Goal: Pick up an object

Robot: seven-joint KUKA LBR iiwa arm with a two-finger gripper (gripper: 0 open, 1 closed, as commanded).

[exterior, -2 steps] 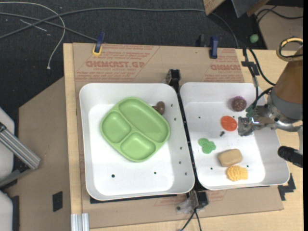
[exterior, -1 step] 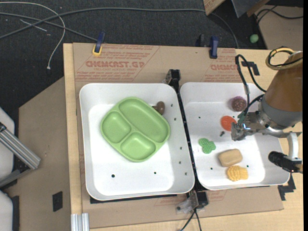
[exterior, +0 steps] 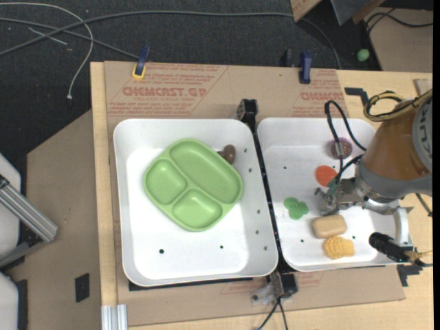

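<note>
The gripper (exterior: 335, 196) hangs low in the right bin (exterior: 289, 133), with how far it is open impossible to tell. The tan block (exterior: 328, 225) lies just below it, the orange-red piece (exterior: 325, 174) just above, and the green piece (exterior: 296, 207) to its left, so it is probably lowered here because several candidates cluster within reach.

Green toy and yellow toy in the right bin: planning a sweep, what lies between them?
The tan block lies between the green toy and yellow toy, camera view.
</note>
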